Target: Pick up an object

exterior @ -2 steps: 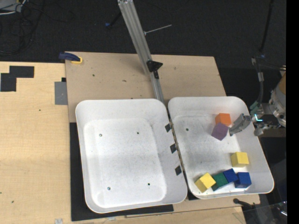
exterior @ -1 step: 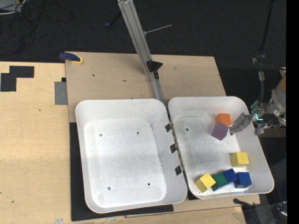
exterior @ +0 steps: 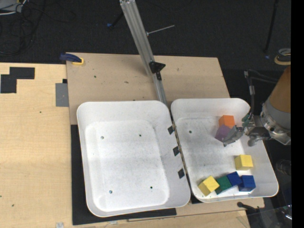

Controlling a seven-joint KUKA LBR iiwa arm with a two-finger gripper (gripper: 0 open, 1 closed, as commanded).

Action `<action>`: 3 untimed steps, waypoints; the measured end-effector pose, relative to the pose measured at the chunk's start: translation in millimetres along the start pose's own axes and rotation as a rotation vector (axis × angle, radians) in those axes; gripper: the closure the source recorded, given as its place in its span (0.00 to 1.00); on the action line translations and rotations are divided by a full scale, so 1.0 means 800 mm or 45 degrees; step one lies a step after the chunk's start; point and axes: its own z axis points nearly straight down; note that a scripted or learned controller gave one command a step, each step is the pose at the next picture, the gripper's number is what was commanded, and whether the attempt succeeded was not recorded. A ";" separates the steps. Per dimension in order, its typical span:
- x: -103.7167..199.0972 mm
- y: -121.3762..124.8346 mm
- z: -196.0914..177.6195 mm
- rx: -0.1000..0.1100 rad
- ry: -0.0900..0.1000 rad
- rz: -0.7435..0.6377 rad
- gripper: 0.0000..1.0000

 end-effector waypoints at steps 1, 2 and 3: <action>0.006 -0.006 0.057 0.001 0.000 -0.001 0.00; 0.007 -0.006 0.138 0.003 0.001 -0.001 0.00; 0.004 -0.005 0.121 -0.004 -0.001 0.009 1.00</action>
